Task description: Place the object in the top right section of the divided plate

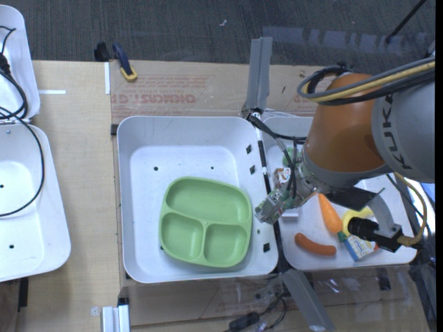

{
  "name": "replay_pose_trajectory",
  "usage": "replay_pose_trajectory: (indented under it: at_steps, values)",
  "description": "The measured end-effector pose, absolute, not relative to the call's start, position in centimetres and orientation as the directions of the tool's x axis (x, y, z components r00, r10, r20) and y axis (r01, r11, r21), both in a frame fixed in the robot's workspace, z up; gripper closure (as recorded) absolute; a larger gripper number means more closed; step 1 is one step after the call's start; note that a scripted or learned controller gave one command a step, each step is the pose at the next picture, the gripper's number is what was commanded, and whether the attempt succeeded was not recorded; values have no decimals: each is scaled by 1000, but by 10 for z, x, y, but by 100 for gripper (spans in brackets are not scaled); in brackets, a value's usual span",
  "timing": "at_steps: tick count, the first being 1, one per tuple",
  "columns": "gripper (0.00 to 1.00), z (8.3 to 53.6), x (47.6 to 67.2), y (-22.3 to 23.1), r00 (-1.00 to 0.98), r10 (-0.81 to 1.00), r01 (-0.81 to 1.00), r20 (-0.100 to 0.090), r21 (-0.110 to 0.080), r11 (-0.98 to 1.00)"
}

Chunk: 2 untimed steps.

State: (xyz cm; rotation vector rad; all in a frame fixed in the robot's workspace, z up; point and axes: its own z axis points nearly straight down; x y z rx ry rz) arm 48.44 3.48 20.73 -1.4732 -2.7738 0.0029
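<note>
- The grey arm (pixel 408 126) carries the dark letters "KU" on its side.
- The cardboard sheet (pixel 176 88) under the bins has red print, upside down, not readable.

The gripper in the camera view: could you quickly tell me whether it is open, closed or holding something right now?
Gripper: cannot be told. It sits over the wall between the two bins, beside the green divided plate, too small and cluttered to judge.

cam: fixed overhead, slanted down, mid-range
covers: left bin (pixel 131 185), right bin (pixel 401 254) partly, prob. arm-blocked
</note>
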Motion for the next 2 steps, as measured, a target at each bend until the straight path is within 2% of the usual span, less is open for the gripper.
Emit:
replay_pose_trajectory:
  at_steps: [1, 2]
  values:
    - [100, 219, 485, -16, -567, 824, 824, -2, 0, 567]
    - [100, 242, 479, 51, -532, 847, 847, -1, 0, 532]
